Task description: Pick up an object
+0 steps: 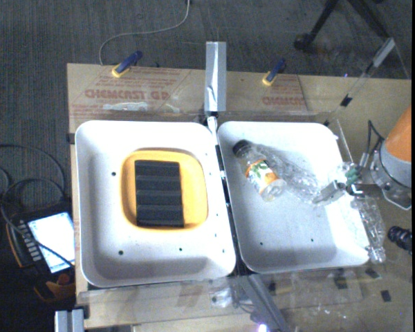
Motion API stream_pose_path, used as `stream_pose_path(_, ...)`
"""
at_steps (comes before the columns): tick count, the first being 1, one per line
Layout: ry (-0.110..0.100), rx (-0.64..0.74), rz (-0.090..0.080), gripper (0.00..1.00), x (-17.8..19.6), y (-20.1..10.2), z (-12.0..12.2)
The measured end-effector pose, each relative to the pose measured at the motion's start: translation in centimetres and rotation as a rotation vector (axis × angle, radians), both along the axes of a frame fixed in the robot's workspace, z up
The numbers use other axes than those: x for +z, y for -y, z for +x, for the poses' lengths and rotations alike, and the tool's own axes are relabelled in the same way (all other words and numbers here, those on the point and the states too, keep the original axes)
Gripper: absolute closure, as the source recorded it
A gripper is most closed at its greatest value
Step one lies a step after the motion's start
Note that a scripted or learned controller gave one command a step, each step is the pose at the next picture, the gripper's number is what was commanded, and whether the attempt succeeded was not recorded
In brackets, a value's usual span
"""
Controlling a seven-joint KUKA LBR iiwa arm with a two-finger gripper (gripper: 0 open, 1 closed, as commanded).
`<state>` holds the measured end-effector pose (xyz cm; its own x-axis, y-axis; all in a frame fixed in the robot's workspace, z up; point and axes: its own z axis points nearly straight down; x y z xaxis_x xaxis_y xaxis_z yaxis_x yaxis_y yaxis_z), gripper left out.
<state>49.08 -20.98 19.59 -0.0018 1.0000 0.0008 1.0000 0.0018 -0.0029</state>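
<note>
A clear plastic bottle [273,173] lies on its side in the right bin [290,251] — light, crushable, slick. The gripper [340,185] sits beside the bottle's base; whether it pinches cannot be told. Grasp the labelled middle — gently.

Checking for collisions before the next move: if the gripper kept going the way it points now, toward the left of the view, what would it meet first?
Probably the crumpled clear plastic bottle lying in the right white bin. The gripper sits just off its transparent end, though their relative height is unclear from above.
</note>
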Motion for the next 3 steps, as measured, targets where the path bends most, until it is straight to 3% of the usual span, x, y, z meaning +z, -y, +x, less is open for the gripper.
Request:
stream_pose_path(1, -0.001, 0.052, 0.001, 0.00, -6.4, -5.0, 5.1)
stream_pose_path(2, 0.017, -0.063, -0.013, 0.00, -10.3, -6.9, 11.8)
stream_pose_path(3, -0.001, -0.318, -0.005, 0.00, -8.3, -8.4, 15.9)
